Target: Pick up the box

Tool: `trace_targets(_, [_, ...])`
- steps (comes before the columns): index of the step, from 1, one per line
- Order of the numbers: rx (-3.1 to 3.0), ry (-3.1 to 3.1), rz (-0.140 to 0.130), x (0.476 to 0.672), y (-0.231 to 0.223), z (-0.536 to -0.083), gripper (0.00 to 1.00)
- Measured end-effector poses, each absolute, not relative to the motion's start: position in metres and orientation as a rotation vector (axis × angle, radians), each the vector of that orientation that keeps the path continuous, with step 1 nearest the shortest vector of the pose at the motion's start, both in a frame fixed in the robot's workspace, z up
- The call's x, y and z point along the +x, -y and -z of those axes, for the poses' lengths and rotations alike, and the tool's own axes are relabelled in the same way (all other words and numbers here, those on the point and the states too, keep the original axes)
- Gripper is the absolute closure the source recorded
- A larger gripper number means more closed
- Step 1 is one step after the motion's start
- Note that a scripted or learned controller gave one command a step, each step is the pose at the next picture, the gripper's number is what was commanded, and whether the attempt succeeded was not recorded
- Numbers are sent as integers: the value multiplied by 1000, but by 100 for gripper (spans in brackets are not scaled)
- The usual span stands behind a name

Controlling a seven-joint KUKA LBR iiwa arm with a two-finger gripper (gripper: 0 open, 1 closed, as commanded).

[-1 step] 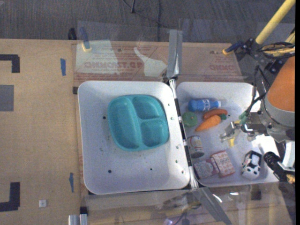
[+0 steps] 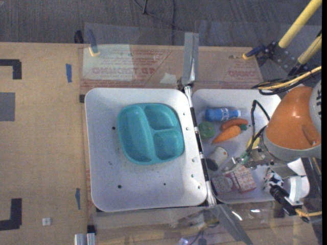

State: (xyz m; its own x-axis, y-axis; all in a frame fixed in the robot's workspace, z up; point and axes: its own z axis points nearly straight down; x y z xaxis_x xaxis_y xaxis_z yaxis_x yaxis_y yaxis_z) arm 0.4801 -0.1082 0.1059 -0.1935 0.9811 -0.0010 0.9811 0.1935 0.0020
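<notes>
The box (image 2: 243, 180), small and pinkish with a printed pattern, lies flat near the front edge of the right bin (image 2: 258, 98). My gripper (image 2: 244, 162) hangs just above the box's far edge, reaching in from the right below the arm's orange band (image 2: 291, 122). The box rests on the bin floor and I see nothing held in the gripper. Cables and the wrist hide part of the gripper.
A darker flat packet (image 2: 222, 184) lies left of the box. Further back are a white cup (image 2: 219, 154), a carrot (image 2: 228, 132), a green object (image 2: 207, 130) and a blue bottle (image 2: 222, 114). The left bin (image 2: 102, 152) holds a teal divided plate (image 2: 150, 132).
</notes>
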Motion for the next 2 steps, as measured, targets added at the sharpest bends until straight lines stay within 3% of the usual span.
trace_targets(1, [1996,-2418,-3,481,110,-116,100])
trace_targets(2, [2239,-2203,1,528,63,-199,100])
